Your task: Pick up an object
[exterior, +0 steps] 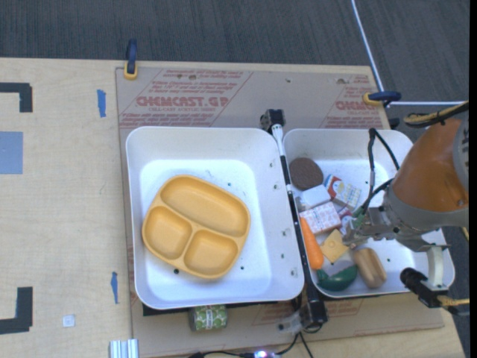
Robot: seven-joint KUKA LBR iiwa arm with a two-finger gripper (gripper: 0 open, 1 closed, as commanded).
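Reach step: gripper (pixel 356 228) hovers low over the cheese wedge (pixel 333 246) at lower right — fingers possibly apart, I cannot tell; next, descend squarely.

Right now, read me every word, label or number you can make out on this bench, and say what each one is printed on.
"CHEMCAST GP": red print on the brown protective sheet behind the left bin.
The same red print repeats behind the right bin, cut off and unreadable.
Small food packets in the right bin: print too small to read.
Can by the front edge: label blurred.

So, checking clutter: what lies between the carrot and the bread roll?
In the camera view, a cheese wedge sits between carrot and bread roll.
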